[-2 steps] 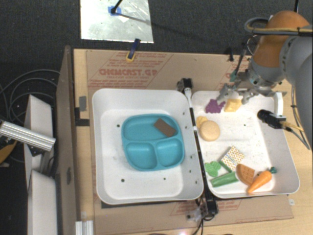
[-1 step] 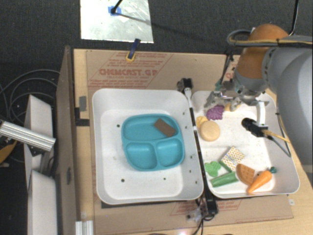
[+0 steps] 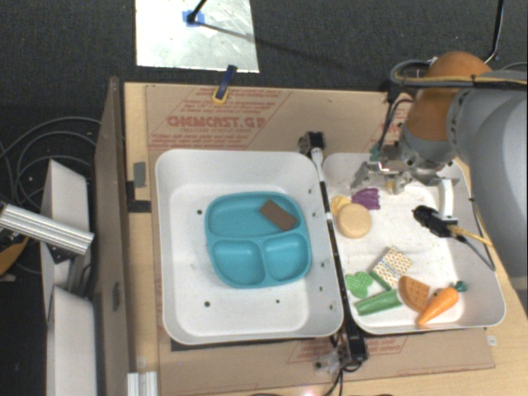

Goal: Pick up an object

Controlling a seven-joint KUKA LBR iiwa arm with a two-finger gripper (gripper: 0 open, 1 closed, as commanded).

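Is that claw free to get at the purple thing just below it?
Probably yes. The claw hovers close above the purple thing, which lies uncovered in the right bin; only the round cream piece sits close beside it.

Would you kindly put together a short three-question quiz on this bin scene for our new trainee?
1. True or false: the brown block lies in the blue tray.
2. Which bin does the gripper hang over: A left bin, B right bin?
3. Name the orange item next to the waffle piece at the right bin's near edge.

Key: 1 true; 2 B; 3 the carrot.
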